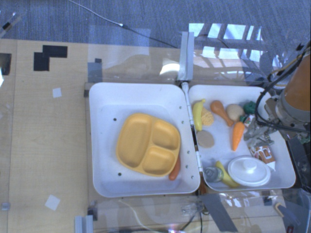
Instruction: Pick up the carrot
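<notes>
The carrot (237, 136) lies in the right bin (289, 178), orange, with its thin tip pointing toward the front edge. It rests on the bin floor, between a round beige cookie (205, 139) and my gripper (255, 131). The gripper hangs low over the bin, just to the right of the carrot's thick end, close beside it. Nothing shows the carrot lifted or gripped. The grey arm with its orange band (297, 89) comes in from the right above the bin's far right corner.
Around the carrot in the right bin lie a banana (197, 114), a drumstick (221, 111), a pale potato (234, 111), a white bowl (249, 170), a can (212, 174) and a snack packet (263, 154). The left bin (104, 130) holds a yellow divided plate (147, 143) and a sausage (175, 169).
</notes>
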You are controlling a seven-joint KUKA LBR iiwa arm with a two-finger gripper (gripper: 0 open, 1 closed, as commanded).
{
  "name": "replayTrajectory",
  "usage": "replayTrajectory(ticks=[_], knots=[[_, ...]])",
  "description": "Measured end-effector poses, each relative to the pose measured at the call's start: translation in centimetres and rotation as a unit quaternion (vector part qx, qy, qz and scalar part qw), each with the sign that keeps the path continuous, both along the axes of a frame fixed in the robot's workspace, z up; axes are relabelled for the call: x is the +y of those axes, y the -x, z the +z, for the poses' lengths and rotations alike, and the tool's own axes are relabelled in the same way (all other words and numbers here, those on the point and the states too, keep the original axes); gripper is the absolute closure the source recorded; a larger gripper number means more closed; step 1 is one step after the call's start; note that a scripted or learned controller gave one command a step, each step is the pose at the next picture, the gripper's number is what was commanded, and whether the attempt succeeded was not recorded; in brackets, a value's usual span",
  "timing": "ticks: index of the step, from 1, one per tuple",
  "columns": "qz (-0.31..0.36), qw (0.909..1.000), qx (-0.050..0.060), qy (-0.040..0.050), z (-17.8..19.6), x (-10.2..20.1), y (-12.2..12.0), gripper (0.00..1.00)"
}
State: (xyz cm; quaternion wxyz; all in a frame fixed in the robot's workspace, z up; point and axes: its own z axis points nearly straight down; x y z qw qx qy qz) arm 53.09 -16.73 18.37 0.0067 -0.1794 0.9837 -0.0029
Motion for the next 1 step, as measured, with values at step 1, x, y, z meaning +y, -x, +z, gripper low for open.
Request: replayTrajectory(ticks=[1], knots=[[-0.077,0.997,-0.001,-0.0025,7.47,6.12,1.01,1.0]])
